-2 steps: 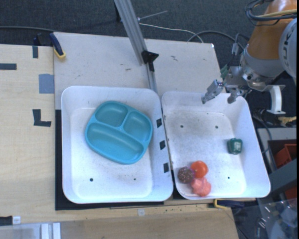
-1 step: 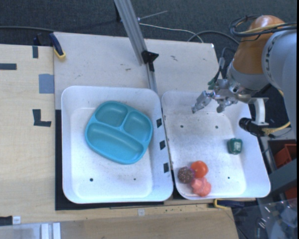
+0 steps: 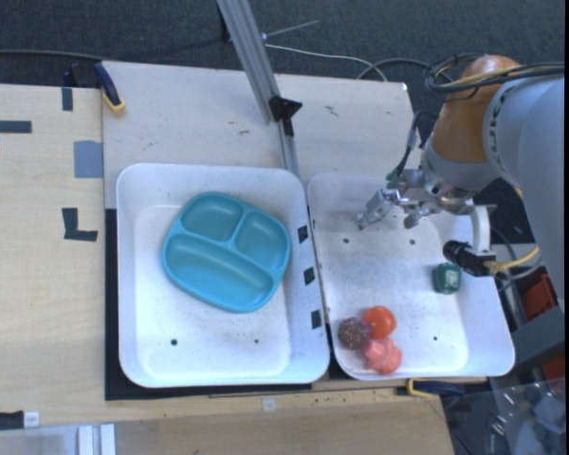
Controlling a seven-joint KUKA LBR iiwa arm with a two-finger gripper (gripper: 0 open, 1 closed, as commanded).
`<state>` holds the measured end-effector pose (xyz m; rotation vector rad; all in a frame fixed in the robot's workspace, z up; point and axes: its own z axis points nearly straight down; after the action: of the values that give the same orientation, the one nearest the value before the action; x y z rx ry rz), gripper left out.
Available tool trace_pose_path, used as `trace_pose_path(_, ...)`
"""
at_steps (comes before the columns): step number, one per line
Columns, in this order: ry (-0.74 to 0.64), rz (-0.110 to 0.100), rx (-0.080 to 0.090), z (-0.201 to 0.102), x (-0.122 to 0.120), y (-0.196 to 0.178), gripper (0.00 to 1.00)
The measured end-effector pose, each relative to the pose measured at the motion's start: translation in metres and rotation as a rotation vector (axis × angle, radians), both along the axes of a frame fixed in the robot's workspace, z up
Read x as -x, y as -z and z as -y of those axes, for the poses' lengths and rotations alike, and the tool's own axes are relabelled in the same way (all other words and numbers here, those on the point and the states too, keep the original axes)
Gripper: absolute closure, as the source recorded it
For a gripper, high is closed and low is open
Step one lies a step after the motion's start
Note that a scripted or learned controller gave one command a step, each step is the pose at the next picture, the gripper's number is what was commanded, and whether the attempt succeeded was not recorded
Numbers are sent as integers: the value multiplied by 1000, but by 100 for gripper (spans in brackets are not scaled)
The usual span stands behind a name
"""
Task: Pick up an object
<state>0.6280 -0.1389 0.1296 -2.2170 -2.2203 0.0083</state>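
Tomato [image 3: 379,321] is sitting low in your right bin [image 3: 484,344]; gripper [image 3: 387,209] is hovering apart, jaws spread, grasping nothing.

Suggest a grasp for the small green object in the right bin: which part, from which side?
Probably straight from above, across the body of the small green rounded object. It lies alone on the floor of the right white bin, near that bin's right wall and apart from the red, pink and dark pieces, so closing along the wall's line likely keeps clear of the rim. Its exact shape is too small to tell. The gripper hovers up-left of it.
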Motion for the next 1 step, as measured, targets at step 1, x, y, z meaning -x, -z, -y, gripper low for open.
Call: trace_pose_path(1, -2, 4, -1, -1, -1, -13, 100)
